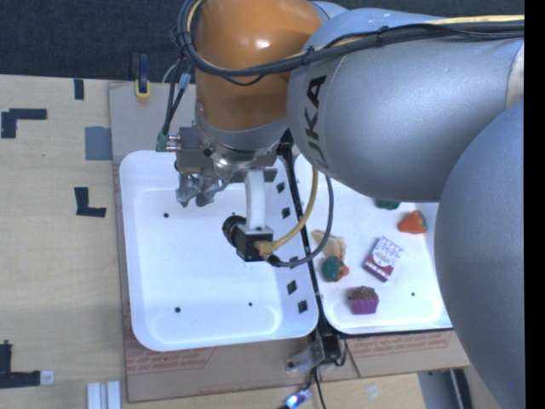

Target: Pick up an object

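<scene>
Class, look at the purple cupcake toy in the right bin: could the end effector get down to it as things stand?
Probably yes. The purple cupcake toy sits alone on the right bin floor, with open space around it. The end effector hangs over the left bin.

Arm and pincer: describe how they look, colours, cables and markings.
The arm is smooth, rounded light grey with a glossy orange band above the wrist and black lettering on the shell. Black cables loop around the band; a black and a yellowish cable trail below. The pincer is bare grey metal, beside a white post carrying a small black unit.
</scene>
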`<control>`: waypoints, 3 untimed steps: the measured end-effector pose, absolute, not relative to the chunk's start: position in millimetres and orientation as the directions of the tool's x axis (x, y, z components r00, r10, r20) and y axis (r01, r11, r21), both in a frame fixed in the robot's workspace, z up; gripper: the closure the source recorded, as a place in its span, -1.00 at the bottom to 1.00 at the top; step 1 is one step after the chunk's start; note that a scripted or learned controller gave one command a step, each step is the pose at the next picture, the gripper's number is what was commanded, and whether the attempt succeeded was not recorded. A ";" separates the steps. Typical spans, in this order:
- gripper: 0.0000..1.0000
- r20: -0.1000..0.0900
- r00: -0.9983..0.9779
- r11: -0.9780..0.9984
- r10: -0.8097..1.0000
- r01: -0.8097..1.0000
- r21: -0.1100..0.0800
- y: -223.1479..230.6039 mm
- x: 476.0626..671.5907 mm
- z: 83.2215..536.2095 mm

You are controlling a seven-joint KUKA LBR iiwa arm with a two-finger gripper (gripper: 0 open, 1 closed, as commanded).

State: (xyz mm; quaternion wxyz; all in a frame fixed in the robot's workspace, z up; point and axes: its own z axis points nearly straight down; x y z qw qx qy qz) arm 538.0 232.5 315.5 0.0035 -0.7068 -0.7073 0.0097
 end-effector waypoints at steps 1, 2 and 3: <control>1.00 -0.006 -0.002 0.002 1.000 1.000 -0.016 232.5 483.0 213.1; 1.00 0.003 -0.002 0.002 1.000 1.000 0.004 233.3 483.4 307.2; 1.00 0.005 -0.002 0.002 1.000 1.000 0.012 233.5 514.1 415.4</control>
